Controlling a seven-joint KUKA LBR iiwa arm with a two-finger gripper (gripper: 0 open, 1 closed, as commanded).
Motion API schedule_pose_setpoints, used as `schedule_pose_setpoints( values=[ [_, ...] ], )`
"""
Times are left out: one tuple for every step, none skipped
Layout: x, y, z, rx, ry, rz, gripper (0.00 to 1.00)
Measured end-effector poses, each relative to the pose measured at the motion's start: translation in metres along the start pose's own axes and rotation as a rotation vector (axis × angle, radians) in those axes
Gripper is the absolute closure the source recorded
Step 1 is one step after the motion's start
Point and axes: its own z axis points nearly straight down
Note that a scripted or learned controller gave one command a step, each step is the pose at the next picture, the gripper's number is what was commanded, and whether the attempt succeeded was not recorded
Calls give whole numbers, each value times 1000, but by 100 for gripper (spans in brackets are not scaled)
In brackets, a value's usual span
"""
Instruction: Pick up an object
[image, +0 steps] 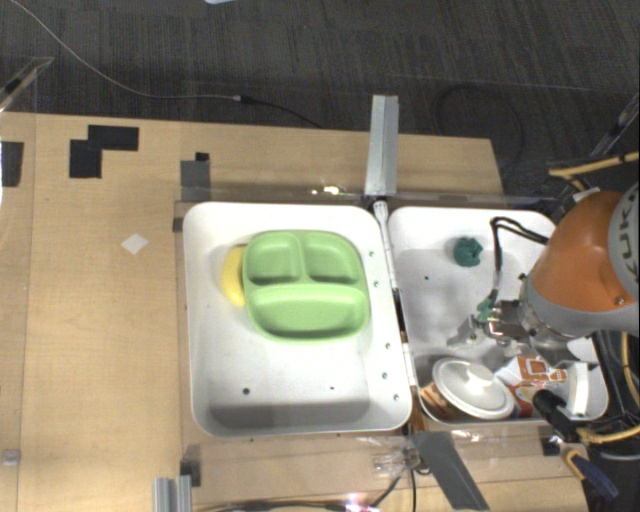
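objects sit in white bins (400, 300) on wooden bench (90, 330).

A pale green plastic divided tray (304, 284) is seen in the white left bin (215, 300), with a yellow object (232, 277) showing at its left edge. In the white right bin (425, 265), a small teal rounded object (467, 251), a white round lid-like dish (472, 385) with a brown rim beneath it, and an orange-and-white printed packet (541, 375) are seen. The arm (590, 270) is coloured grey with an orange band, and the light wood-toned bench (90, 330) is marked with black squares.
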Motion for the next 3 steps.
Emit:
schedule_pose_setpoints(
  values=[
    [-49,78,3,-1,-1,-95,0],
    [-51,160,17,-2,-1,-211,0],
    [2,166,43,-2,0,-184,0]
  ],
)
